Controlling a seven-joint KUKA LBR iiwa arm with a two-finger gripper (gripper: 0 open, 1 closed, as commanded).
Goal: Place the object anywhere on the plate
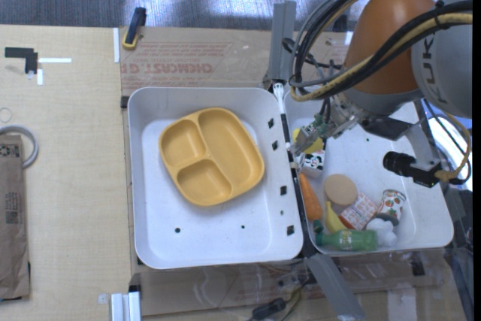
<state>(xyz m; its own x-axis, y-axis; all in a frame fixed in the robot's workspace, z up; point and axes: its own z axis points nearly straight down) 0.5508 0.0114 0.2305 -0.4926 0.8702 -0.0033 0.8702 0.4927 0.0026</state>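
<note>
Two white bins sit side by side on the tabletop. My pincer (314, 137) hangs over the right bin (428, 229); whether it grips anything I cannot tell. Left of it lies the yellow plate (212, 155); just below, a black-and-white object (313, 161) and carrot (310, 197).
</note>
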